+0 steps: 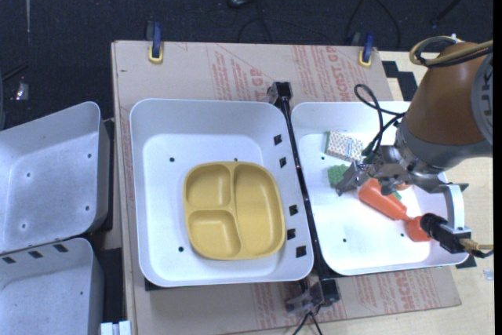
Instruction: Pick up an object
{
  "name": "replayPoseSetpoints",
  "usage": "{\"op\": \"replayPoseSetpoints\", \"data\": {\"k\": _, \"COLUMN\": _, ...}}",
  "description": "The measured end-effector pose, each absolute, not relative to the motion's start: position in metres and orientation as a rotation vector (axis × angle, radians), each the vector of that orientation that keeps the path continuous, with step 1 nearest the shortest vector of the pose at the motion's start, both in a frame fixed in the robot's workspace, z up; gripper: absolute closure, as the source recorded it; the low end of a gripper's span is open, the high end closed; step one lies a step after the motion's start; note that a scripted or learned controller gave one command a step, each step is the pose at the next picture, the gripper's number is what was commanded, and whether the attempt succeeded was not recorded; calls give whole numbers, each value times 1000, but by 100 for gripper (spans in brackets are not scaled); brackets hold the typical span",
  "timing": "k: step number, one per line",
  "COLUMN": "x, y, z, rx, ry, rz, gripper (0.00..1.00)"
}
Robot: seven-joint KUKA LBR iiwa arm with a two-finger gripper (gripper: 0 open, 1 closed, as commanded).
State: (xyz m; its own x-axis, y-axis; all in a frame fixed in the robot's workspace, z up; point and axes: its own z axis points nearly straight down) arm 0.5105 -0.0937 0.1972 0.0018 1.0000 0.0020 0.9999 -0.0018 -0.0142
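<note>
My gripper (354,178) reaches into the right bin (345,239) from the right, low over its middle. An orange carrot-shaped object (382,202) lies just right of the gripper tip, slanting down toward the bin's right wall. A small green piece (337,173) sits under or beside the fingertips. A patterned small box (343,143) lies just above it. The wrist hides the jaws, so how they stand is unclear.
The left bin (157,247) holds a yellow divided plate (234,209). A second orange piece (417,229) lies near the right bin's right wall. Two blue-and-yellow clamps (155,43) hold the cardboard at the back. Spare white bins (47,169) stand at the far left.
</note>
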Motion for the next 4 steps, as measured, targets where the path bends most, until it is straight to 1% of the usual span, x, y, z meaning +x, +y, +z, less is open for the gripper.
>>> {"op": "replayPoseSetpoints", "data": {"k": 1, "x": 513, "y": -94, "z": 203, "rx": -2220, "ry": -2221, "rz": 1, "gripper": 0}}
{"op": "replayPoseSetpoints", "data": {"k": 2, "x": 506, "y": -101, "z": 148, "rx": -2221, "ry": -2215, "rz": 6, "gripper": 0}}
{"op": "replayPoseSetpoints", "data": {"k": 3, "x": 504, "y": -101, "z": 95, "rx": -2220, "ry": -2215, "rz": 5, "gripper": 0}}
{"op": "replayPoseSetpoints", "data": {"k": 4, "x": 506, "y": -101, "z": 108, "rx": -2224, "ry": -2217, "rz": 0, "gripper": 100}}
